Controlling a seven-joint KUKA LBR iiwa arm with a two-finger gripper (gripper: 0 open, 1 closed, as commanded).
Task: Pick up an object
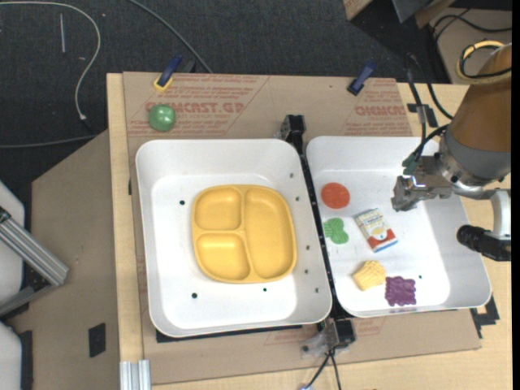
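- Over the right bin (455,299), near its upper right side, I see the jaws (406,195) hanging at the end of the arm (479,128), which comes in from the right.
- I cannot tell how far apart they stand; nothing shows between them.
- Nearest to them, down and left on the bin floor, lies a small carton (376,229) with a red end, tilted, apart from them.
- Further left sits a red round piece (335,195), and just below it a green piece (335,231).
- Towards the bin's front edge I see a yellow piece (370,275) with a purple piece (400,290) just beside it on the right.
- The left bin (162,177) holds a yellow divided plate (244,233) with three compartments, lying flat in the middle.
- Beyond the bins, on the cardboard sheet (244,104) covering the bench, a green ball (162,118) rests near the far left corner.
- Two blue clamps (169,72) grip the sheet's far edge.
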